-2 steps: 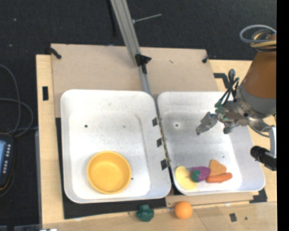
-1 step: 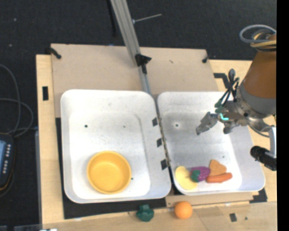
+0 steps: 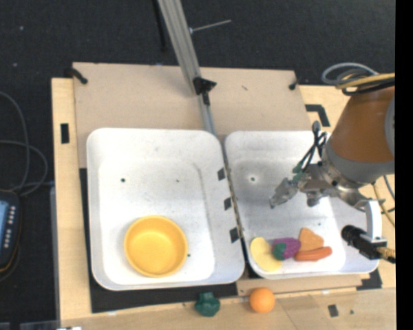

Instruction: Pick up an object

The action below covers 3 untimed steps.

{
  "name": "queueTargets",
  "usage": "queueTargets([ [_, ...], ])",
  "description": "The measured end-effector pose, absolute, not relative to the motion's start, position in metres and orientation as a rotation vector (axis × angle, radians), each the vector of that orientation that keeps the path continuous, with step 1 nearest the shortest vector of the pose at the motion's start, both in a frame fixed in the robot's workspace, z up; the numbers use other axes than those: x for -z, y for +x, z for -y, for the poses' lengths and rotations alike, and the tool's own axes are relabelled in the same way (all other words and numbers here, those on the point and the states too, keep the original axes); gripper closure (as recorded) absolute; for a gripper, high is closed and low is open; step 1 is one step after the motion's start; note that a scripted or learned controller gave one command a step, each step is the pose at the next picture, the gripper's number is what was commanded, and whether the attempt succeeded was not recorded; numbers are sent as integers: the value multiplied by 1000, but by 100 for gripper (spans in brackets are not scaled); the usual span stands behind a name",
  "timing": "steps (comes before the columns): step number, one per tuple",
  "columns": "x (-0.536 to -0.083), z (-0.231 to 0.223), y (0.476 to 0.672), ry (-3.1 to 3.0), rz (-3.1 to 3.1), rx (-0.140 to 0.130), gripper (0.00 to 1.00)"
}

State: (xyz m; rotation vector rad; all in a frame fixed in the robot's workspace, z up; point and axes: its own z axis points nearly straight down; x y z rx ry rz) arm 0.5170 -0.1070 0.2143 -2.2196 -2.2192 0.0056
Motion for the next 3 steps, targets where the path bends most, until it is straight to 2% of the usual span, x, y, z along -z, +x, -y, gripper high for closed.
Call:
queueTargets([
  [2,-111,106,515,-2221,2220,-3,0],
  [3,-123,107,517,-2229,2218,5,100],
])
